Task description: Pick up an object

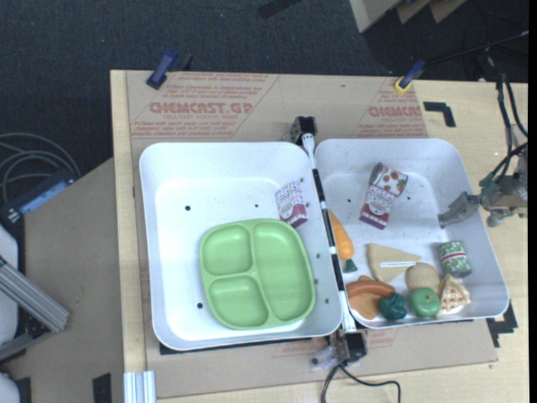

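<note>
My gripper (463,207) sits at the right rim of the right bin (436,159), low over the wall, just above a small green-and-red can (453,258). Nothing shows in its grasp. The right bin also holds a red-and-white carton (383,194), an orange carrot (340,235), a pale cheese wedge (393,261), a tan potato (422,275), a green ball (424,302), a pizza slice (454,294) and an orange sausage-like piece (369,290). In the left bin (168,225) lie a green divided plate (256,273) and a small pink-and-white carton (291,203).
The bins stand side by side on a brown board (210,103), joined by a black clip (305,128) at the back. Cables (512,116) hang near the arm at the right. A dark green toy (392,307) lies by the right bin's front wall.
</note>
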